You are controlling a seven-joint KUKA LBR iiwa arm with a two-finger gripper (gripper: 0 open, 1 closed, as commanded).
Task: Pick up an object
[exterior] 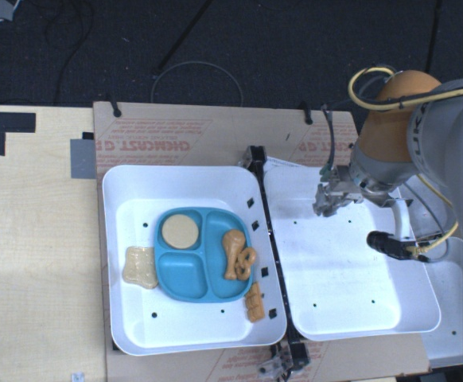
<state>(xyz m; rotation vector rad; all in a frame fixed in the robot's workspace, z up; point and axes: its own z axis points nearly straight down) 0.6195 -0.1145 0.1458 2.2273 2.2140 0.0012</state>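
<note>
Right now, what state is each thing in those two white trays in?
Blue plate: flat in the left bin.
Round cookie: in the plate's upper-left compartment.
Pretzel: in its right compartment.
Toast piece: off the plate's left edge.
Hand: over the right bin, holding nothing visible.

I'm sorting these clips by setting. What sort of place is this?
Probably a robotics lab bench: a robot arm reaches over two white bins, toy food lies on a blue tray, and cables trail over the dark floor behind.

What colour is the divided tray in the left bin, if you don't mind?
Blue, seen in the camera view: tray.
</note>
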